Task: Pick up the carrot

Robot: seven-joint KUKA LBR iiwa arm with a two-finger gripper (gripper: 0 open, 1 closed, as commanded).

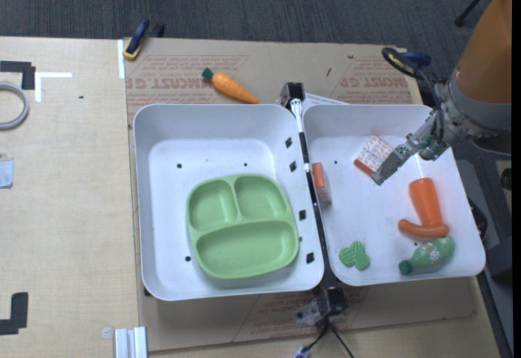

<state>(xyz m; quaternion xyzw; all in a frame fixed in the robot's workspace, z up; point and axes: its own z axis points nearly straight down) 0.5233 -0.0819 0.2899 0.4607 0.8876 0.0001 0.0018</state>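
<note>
The carrot (230,85), orange with a green top, lies on the brown cardboard just behind the left bin's (155,185) back rim, outside both bins. My gripper (389,168) hangs over the right bin (383,267), far to the right of the carrot and slanting down to the left. Its tip is beside a small red-and-white packet (372,153). I see nothing held in it.
The left bin holds a green divided plate (242,226). In the right bin lie an orange cup (423,198), a red-orange sausage (423,228), a green bottle (427,256), a green leafy toy (354,255) and a small orange block (319,183). A blue clamp (137,39) grips the cardboard's far left corner.
</note>
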